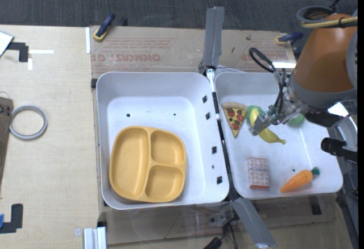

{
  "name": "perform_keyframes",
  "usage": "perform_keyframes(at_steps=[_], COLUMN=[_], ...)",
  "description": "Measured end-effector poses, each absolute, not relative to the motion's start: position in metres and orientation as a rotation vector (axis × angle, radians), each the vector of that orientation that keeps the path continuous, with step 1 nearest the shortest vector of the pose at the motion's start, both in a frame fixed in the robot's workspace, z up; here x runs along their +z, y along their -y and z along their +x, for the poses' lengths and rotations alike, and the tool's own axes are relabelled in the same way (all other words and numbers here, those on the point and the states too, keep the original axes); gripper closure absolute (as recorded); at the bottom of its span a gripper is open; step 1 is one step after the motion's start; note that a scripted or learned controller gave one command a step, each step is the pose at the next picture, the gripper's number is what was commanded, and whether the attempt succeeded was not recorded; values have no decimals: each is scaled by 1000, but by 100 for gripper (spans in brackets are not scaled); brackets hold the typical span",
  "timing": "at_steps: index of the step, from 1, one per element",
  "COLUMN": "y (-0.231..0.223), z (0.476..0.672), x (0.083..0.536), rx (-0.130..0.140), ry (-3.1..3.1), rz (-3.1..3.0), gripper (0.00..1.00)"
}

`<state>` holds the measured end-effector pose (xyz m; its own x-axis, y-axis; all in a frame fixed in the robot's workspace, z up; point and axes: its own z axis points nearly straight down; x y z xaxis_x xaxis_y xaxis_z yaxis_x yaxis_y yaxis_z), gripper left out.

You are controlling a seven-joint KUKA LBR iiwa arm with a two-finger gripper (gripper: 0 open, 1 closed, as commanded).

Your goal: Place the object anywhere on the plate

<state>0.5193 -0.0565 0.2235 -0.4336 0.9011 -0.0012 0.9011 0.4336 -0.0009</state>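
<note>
One yellow plate [149, 164] is sitting in the left bin [108, 94], waiting for a drop. In the right bin [327, 188], one pizza slice [233, 117], one banana [269, 135], one carton [258, 173] and one carrot [297, 181] are lying. The gripper [263, 123] is hovering at the banana; its grip I cannot tell.

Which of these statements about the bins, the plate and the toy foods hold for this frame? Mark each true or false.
1. The yellow plate lies in the left bin. True.
2. The pizza slice lies on the plate. False: it lies in the right bin, near the divider.
3. The carrot lies in the right bin's near right corner. True.
4. The small carton stands in the left bin. False: it is in the right bin, left of the carrot.
5. The gripper is over the right bin, at the banana. True.
</note>
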Motion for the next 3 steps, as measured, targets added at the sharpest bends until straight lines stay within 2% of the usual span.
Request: perform_keyframes(at_steps=[1,2,3], y=[17,-62,-62], z=[503,501,501], x=[208,239,239], rx=[-3,-3,-4], ry=[-2744,-2583,-2583], rz=[1533,1788,1787], gripper=[100,100,0])
